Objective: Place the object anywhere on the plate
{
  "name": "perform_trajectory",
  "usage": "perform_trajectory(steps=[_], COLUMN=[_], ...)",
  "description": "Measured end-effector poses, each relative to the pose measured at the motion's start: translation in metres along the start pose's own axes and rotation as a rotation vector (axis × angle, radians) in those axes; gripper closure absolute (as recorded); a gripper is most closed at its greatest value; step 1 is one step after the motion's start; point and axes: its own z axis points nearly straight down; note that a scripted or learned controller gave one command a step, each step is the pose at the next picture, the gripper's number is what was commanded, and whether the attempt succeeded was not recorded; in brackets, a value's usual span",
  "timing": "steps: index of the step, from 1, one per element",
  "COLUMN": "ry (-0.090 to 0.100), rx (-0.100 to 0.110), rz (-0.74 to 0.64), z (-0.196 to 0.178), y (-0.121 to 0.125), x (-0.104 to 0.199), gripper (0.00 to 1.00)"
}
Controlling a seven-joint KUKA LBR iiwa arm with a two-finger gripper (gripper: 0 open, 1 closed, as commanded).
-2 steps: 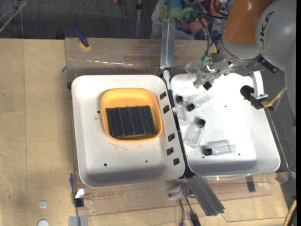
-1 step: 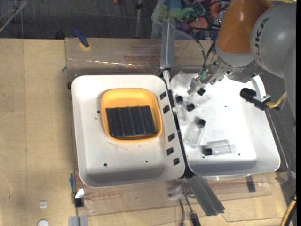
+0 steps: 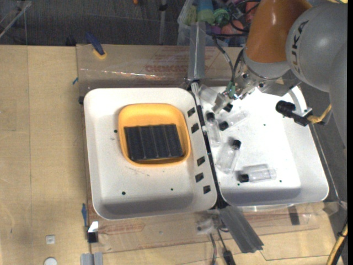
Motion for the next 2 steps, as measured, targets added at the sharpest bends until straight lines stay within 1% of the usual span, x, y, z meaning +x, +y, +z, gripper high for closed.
perform_trajectory(steps=[1,2], ry=[0.000,-0.006], rx=[0.000,-0.005], rz=[0.000,-0.114], z=[0.000,-0.042], y=[0.000,-0.030], x=[0.000,-0.043], gripper=[0.00,0.00])
